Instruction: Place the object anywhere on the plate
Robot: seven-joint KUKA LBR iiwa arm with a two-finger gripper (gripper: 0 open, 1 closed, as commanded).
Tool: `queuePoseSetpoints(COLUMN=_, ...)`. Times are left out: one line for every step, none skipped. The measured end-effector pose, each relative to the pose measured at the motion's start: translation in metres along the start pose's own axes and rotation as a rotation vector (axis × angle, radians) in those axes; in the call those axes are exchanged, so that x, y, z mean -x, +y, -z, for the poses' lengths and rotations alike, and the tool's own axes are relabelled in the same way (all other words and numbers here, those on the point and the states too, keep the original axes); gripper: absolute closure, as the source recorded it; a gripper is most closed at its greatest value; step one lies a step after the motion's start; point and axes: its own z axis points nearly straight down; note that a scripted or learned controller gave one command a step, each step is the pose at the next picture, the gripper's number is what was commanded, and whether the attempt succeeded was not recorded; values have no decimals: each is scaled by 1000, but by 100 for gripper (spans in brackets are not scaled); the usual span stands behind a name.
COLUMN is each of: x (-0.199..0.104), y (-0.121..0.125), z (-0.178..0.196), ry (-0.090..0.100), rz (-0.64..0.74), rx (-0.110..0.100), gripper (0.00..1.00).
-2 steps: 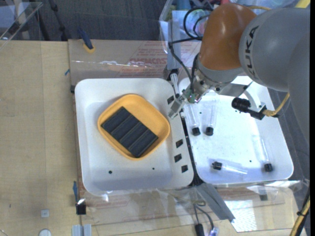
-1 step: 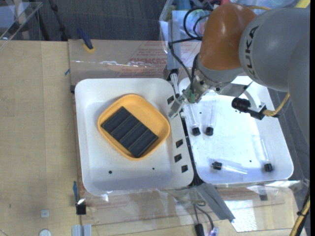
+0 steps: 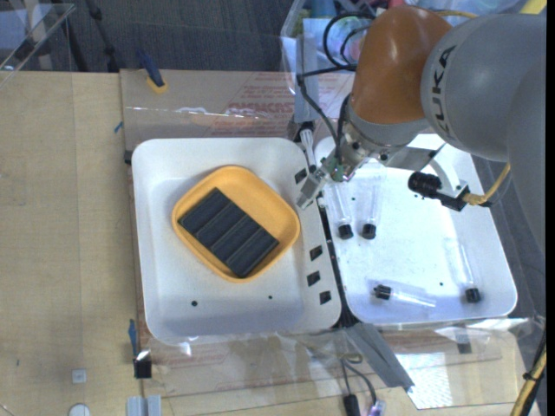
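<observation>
Table (image 3: 61, 232) of pale wood carries everything here, and the plate (image 3: 264, 189) serves as the landmark for the rest. The arm (image 3: 486, 68), grey with a broad orange section, comes in from up and to the right of the plate and bends down toward the plate's right side. The left bin (image 3: 160, 310) is the white tray around the plate, which lies flat in the bin's middle, turned cornerwise. The right bin (image 3: 416, 250) sits just beyond the plate's right, edge to edge with the left bin.

The plate itself is yellow-orange, squarish with rounded corners, and a dark ribbed pad (image 3: 227, 228) fills its centre. The claw (image 3: 314, 187) hangs just right of the plate's upper right corner, over the seam where the two bins meet (whether it is released or clenched, I cannot tell, nor whether anything is in it).

The task's things look to be the clear tubes with black caps, all to the right of the plate in the right bin: a pair (image 3: 357, 215) lying side by side nearest the plate, one tube (image 3: 406, 296) lower down, and another (image 3: 461, 271) farthest from the plate. None touches the plate.
</observation>
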Motion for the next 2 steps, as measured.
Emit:
queuePoseSetpoints(x=48, y=-19, z=0, ry=-2, rz=20, rx=1, gripper=0)
queuePoseSetpoints(x=63, y=-68, z=44, ry=-2, rz=31, rx=1, gripper=0)
